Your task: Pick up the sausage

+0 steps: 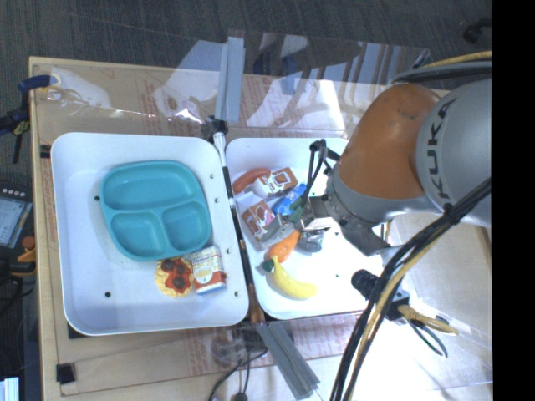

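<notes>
The sausage (pixel 250 179) is a reddish link lying at the back left of the right bin (pixel 334 303), next to brown-and-white packets (pixel 282 179). My gripper (pixel 308 234) hangs low over the middle of that bin, to the right of and nearer than the sausage, close to a carrot (pixel 284 246) and a blue wrapper (pixel 291 200). The big grey and orange wrist covers the bin's right side.
A banana (pixel 292 283) lies at the front of the right bin. The left bin (pixel 75 224) holds a teal divided tray (pixel 156 208), a small pizza toy (pixel 174 276) and a can (pixel 208 270). Cables run down at the right.
</notes>
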